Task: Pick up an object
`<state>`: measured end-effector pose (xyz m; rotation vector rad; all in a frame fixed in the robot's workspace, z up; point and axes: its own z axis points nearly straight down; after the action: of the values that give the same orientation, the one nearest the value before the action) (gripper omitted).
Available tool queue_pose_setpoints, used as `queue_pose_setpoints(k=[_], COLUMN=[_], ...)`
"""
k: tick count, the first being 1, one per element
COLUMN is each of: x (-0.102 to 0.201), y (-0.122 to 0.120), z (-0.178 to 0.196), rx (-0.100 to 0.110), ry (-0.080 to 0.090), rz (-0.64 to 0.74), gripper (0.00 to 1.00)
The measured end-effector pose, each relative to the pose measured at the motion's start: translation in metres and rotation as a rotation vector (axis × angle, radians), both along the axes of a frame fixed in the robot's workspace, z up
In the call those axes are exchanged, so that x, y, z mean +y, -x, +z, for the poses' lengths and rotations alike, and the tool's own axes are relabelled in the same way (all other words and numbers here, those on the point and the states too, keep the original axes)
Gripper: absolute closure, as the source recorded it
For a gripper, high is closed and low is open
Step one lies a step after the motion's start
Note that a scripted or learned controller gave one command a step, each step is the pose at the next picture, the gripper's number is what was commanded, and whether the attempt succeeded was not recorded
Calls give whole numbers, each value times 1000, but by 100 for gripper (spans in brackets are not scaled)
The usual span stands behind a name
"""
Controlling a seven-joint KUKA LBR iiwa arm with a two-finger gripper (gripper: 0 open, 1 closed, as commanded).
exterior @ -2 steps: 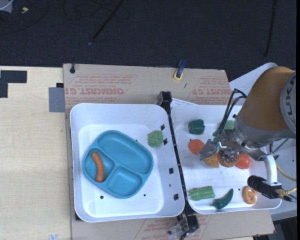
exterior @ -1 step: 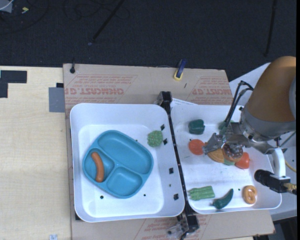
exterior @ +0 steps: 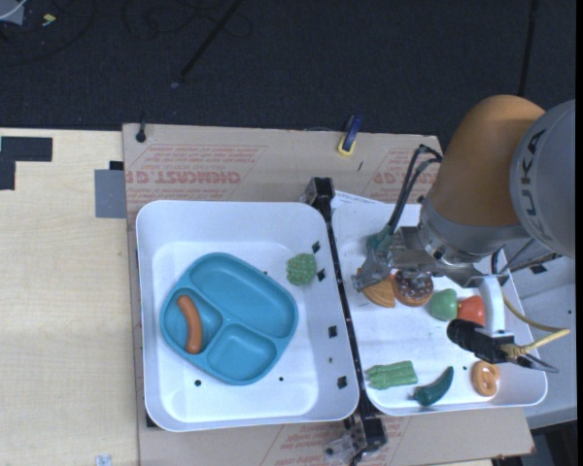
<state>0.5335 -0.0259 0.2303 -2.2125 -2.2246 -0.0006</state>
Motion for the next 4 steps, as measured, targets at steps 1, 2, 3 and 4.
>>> queue_pose_setpoints(k=[1,2,3,4], x=[58,108,138,139], y=[-22,-40,-43,-47], z=[-8,-16,-10,6], rx=[0,0,0,0], ry=[1,2,2,3], rz=[0,-1,-2,-4], gripper=[100,100,100,100])
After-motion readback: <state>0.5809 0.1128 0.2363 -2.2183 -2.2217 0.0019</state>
